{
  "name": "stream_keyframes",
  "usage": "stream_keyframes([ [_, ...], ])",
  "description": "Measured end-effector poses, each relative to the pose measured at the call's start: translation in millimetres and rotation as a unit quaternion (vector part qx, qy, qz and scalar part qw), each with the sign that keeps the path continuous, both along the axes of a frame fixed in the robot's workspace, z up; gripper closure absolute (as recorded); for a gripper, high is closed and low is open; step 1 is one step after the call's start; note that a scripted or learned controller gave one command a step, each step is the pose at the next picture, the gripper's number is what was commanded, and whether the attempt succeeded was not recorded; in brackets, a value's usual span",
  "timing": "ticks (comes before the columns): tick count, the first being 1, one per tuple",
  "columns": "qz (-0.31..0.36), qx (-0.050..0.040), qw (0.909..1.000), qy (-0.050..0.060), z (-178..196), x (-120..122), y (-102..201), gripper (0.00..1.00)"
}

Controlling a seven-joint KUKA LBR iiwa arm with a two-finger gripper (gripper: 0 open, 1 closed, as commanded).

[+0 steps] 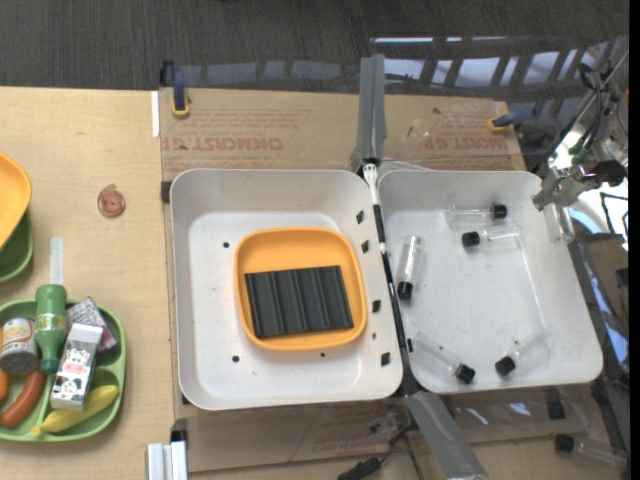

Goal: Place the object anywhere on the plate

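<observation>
Pale wooden bench top (80, 138) ran along the left, with a sheet of printed cardboard (270, 128) under the two white bins and dark carpet beyond. The task's thing, a dark grey slab (300, 301) with lengthwise ribs, rectangular and flat, lay squarely inside the orange plate (300, 241), its long sides roughly parallel to the plate's front edge. That plate sat in the middle of the left bin (200, 268), well inside its walls. The right bin (560, 338) held several clear vials with black caps. One vial (407, 265) lay close to the dividing wall, two more (480, 211) lay near the far side, and another pair (445, 360) lay near the front edge. At the bin's far right corner the gripper (555, 190) hung over the rim, apart from the slab and the plate; it was small and blurred against the metal frame behind it, so whether it was spread or pressed together could not be told, though it appeared to hold nothing. On the bench to the left stood a green tray (105, 408) bearing toy food, among it a green bottle (50, 318), a small can (17, 336) and a carton (75, 368). An orange bowl (10, 203) showed at the left edge, and a small pink disc (112, 201) lay alone on the wood.
</observation>
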State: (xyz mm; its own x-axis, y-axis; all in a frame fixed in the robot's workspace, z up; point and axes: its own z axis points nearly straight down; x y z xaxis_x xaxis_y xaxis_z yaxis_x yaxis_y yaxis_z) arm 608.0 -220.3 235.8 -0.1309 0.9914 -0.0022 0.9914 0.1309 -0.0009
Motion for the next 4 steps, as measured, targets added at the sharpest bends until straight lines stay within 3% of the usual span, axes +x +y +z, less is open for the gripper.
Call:
stream_keyframes([
  [1,0.15,-0.0003,0.9887,-0.001,3.6,51.6,-1.3,1.0],
  [2,0.24,-0.0003,0.9708,-0.001,149.3,51.9,-1.3,1.0],
  [3,0.24,-0.0002,0.9707,-0.001,149.3,51.9,-1.2,0.0],
  [4,0.384,0.0005,0.9234,0.0,91.8,51.7,-1.6,0.0],
])
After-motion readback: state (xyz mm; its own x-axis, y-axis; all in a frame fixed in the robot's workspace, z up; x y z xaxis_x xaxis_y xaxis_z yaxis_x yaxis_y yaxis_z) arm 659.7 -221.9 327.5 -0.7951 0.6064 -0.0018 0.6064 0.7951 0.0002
